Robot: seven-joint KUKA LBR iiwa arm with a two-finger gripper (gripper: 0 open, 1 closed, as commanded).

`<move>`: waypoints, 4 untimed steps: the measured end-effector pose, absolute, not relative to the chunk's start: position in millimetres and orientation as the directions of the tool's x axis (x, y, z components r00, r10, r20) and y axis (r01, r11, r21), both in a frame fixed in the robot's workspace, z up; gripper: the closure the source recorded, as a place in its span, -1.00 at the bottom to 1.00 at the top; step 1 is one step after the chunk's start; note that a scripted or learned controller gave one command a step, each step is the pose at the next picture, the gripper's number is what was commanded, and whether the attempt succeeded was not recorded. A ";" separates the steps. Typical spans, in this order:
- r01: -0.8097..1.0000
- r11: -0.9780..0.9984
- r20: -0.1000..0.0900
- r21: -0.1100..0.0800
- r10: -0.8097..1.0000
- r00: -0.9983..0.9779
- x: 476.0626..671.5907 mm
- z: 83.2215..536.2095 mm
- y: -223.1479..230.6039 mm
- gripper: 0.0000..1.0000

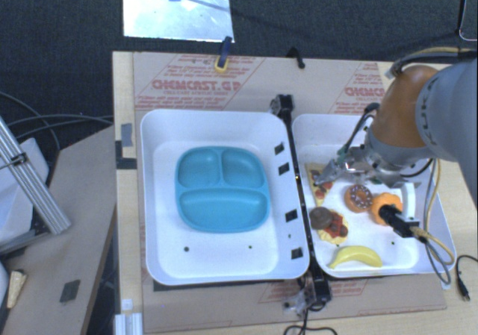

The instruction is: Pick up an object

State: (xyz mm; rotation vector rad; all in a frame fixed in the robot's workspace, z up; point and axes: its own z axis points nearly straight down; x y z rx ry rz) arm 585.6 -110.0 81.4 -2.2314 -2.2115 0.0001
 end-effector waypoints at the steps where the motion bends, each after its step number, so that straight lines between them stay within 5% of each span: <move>1: 1.000 0.005 0.001 0.009 1.000 -0.005 501.8 209.7 -70.7 -1.00; 2: 1.000 0.012 0.004 0.004 1.000 -0.012 509.8 227.9 6.8 -1.00; 3: 1.000 0.012 0.004 0.005 1.000 -0.012 486.5 263.5 82.0 -1.00; 4: 1.000 -0.002 -0.002 -0.007 1.000 0.002 485.3 179.5 48.6 -1.00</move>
